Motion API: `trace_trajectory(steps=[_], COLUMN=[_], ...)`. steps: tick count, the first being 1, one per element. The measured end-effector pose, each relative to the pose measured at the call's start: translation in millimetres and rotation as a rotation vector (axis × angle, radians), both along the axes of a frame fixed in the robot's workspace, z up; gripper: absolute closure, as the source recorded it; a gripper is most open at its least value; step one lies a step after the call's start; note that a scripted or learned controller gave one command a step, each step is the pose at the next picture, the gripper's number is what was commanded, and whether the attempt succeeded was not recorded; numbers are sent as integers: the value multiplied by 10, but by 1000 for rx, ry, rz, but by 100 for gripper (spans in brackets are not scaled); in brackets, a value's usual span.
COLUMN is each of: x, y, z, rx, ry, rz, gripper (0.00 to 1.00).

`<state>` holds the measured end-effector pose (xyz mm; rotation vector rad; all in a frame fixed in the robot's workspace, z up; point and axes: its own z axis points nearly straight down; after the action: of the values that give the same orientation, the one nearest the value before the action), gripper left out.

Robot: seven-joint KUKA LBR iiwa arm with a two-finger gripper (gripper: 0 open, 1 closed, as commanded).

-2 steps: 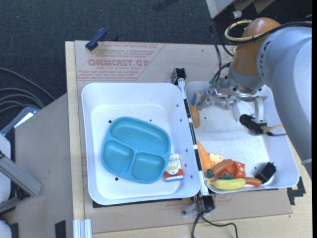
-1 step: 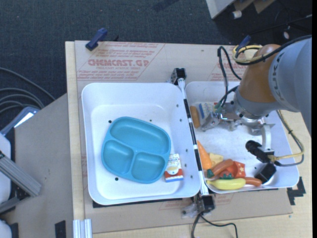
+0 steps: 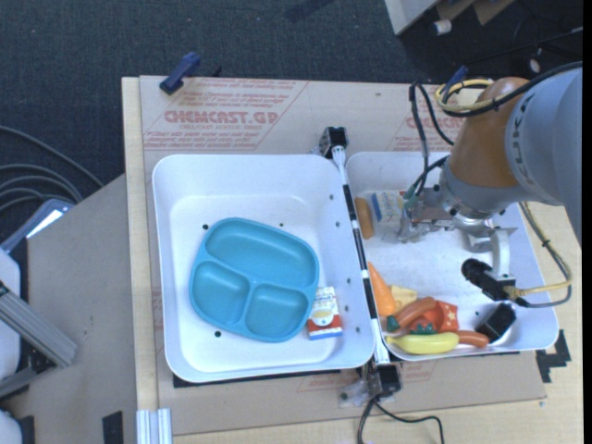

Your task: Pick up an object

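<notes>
White plastic is under me on both sides: I hang over the right bin (image 3: 541, 276) with my gripper (image 3: 416, 222) low at its upper left part, close to the divider between the two bins. Just beside my gripper, toward the divider, lies a clear wrapped packet (image 3: 384, 209) with a brownish bun-like piece (image 3: 365, 217) at its far edge; my tool looks to be at or touching the packet, but I cannot tell whether my gripper is spread or closed, nor whether anything sits in it, because my own wrist and cabling cover the tip. Nearer the camera than my tool, along the bin's front wall, sits a cluster of toy food: a carrot (image 3: 380, 288), a red pepper-like piece (image 3: 427, 314) and a yellow banana (image 3: 426, 343). Beyond the divider, in the left bin (image 3: 176, 248), rest a blue divided tray (image 3: 252, 278) and a small carton (image 3: 324, 309) touching its corner. As I judge it, the pick is at the reach-and-grasp stage: I am down among the objects, nothing is visibly lifted, so securing one thing and raising it clear of the bin remains to be done.
</notes>
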<state>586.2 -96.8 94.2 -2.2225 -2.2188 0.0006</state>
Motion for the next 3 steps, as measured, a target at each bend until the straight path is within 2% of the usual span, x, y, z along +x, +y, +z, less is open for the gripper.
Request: trace_trajectory(steps=[1,2,3], x=[-858,-621,-622], y=[541,-495,-490], z=[904,1833,1830], rx=[1,-2,-1], ry=[2,-2,-1], rz=[3,1,2], gripper=[100,100,0])
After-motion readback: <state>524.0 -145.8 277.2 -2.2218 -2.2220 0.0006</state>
